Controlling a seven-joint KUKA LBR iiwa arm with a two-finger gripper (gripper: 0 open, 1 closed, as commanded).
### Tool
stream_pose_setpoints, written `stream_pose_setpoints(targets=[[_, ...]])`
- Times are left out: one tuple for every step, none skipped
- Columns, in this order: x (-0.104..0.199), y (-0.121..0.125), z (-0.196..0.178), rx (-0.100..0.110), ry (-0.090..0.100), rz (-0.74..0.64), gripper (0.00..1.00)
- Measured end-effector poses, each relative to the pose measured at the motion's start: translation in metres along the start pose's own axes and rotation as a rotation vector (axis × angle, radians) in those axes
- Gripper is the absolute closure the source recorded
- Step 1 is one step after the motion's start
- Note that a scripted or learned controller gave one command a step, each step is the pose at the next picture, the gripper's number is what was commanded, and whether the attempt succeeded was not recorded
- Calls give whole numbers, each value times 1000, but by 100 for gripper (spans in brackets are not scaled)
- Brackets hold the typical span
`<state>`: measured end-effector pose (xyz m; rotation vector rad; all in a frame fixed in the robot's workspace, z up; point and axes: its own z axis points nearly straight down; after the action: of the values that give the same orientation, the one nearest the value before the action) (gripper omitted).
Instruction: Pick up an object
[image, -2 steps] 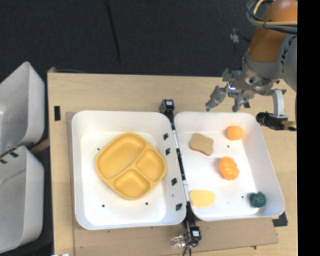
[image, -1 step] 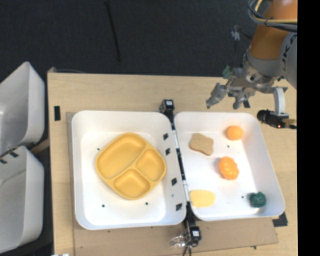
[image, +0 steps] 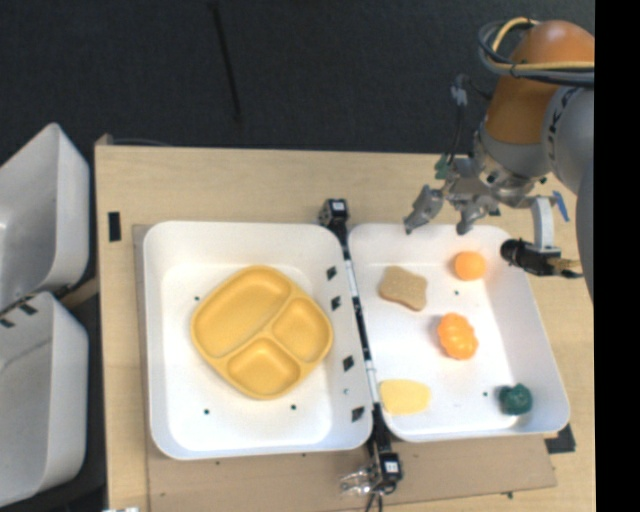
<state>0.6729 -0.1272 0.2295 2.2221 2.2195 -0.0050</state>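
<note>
Hovering at the upper right of the frame, the gripper (image: 447, 212) hangs with fingers spread apart and nothing between them, above the back rim of the right-hand shallow white bin (image: 540, 330). Below it lie a tan bread-like slice (image: 403, 287) and a small round orange ball (image: 468, 265), near each other. Descending between them risks closing on air or nudging the ball away.

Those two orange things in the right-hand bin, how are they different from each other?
The small orange ball is smooth and round, while the larger orange item is lumpy, with ridges like a pumpkin or pepper. The ball lies nearer the bin's far edge, close below the gripper; the lumpy one lies toward the middle of the bin. Both are orange, lie apart from other items, and rest untouched in the right bin.
</note>
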Motion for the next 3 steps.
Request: stream_pose_setpoints(targets=[[7, -5, 49, 1, 0, -2, 0], [-1, -8, 110, 1, 0, 1, 0], [-1, -6, 95, -6, 0, 2, 100]])
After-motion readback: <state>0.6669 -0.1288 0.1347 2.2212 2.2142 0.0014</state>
